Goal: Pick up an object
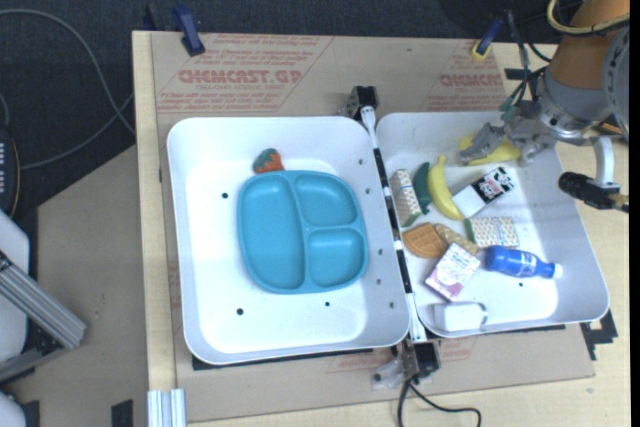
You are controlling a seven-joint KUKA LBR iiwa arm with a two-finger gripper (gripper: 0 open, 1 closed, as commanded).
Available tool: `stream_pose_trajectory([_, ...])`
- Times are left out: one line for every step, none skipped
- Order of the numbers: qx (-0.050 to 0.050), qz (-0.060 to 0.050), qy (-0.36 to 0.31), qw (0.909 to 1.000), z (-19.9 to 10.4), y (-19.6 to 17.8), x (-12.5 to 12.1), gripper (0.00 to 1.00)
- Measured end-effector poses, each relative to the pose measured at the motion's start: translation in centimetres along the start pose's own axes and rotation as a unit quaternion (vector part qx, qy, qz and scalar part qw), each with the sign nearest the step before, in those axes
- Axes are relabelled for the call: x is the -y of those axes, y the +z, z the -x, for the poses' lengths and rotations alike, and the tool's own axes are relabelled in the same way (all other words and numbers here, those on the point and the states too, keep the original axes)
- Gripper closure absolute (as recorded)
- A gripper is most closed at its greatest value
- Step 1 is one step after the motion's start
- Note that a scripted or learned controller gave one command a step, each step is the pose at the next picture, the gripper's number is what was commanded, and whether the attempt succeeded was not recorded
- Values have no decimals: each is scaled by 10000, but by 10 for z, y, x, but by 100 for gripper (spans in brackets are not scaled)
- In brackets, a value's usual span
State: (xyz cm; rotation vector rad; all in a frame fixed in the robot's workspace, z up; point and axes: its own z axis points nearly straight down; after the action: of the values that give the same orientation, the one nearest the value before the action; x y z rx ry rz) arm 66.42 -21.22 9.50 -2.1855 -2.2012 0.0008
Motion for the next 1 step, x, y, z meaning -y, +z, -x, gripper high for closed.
stream_pose_trajectory([146, 162, 32, 9998, -82, 13, 62, 0])
